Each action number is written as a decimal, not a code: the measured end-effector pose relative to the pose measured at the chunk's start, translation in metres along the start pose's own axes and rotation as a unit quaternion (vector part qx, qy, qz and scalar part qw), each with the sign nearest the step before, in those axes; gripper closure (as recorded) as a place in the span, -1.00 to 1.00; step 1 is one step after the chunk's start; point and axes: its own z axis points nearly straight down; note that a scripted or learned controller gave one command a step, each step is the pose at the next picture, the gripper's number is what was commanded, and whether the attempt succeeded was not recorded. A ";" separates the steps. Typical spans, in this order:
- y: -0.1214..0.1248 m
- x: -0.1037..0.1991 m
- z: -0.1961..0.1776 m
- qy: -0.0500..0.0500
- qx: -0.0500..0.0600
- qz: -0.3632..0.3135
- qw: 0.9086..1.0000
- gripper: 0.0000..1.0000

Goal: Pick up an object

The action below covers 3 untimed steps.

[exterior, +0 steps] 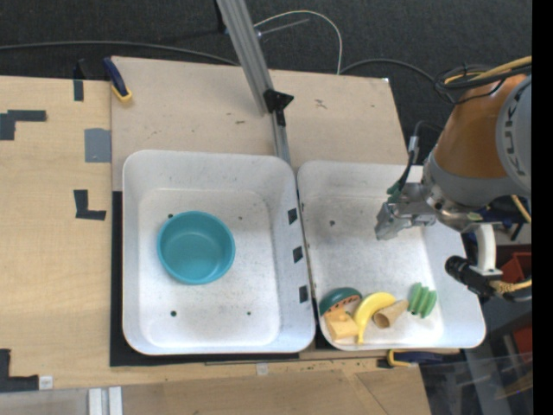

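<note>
A teal bowl point(196, 247) sits in the left bin point(138, 180). In the near corner of the right bin point(346, 188) lie a yellow banana point(371, 306), a green ridged piece point(422, 300), a tan cone-shaped piece point(389, 313), a yellow block point(341, 325) and a small round green and brown item point(340, 300). My gripper point(390, 223) hangs over the right side of the right bin, above and behind that cluster, with nothing visibly in it.
A grey metal pole point(251, 46) slants down from the top to the gap between the bins. Cables point(302, 24) lie behind the bench. A blue and yellow clamp point(117, 79) sits at the board's far left corner.
</note>
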 end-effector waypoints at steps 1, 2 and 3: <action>0.016 0.055 -0.010 0.001 0.000 -0.001 1.000 1.00; 0.036 0.098 -0.020 0.000 -0.001 0.000 1.000 1.00; 0.054 0.152 -0.027 0.001 -0.001 -0.001 1.000 1.00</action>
